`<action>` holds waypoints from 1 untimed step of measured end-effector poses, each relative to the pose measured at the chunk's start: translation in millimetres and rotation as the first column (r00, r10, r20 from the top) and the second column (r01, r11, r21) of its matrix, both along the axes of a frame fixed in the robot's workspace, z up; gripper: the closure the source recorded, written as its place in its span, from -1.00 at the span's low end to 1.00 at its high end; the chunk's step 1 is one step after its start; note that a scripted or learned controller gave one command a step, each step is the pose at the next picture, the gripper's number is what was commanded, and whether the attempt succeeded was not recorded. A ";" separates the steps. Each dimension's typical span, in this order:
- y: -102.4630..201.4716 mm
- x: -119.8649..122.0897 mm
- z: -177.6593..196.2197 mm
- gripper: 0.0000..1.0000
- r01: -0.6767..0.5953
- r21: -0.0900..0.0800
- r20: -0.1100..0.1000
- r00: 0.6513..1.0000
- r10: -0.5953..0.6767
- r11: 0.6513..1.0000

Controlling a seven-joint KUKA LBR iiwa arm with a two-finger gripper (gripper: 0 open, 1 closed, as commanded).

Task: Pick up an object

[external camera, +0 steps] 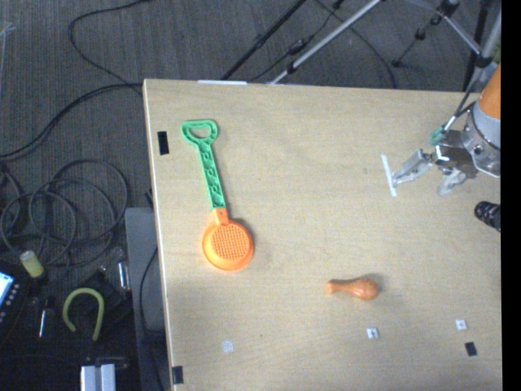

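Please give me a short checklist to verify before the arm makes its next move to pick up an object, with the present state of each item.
1. Gripper carries nothing: ok, no object between its fingers.
2. Fingers spread for a grasp: ok, they look open.
3. Nearest target lies free: ok, the orange drumstick toy lies alone on the board.
4. Gripper is above a target: not ok, it hangs at the right, apart from both toys.
5. Other target reachable: cannot tell, the green-handled strainer lies far at the left.
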State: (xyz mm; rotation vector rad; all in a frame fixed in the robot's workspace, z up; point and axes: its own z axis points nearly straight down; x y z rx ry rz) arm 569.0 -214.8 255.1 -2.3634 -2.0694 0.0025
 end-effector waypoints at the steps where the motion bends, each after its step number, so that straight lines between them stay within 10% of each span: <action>1: 11.9 64.8 -67.3 -1.00 -0.064 -0.001 -0.001 0.998 0.064 0.998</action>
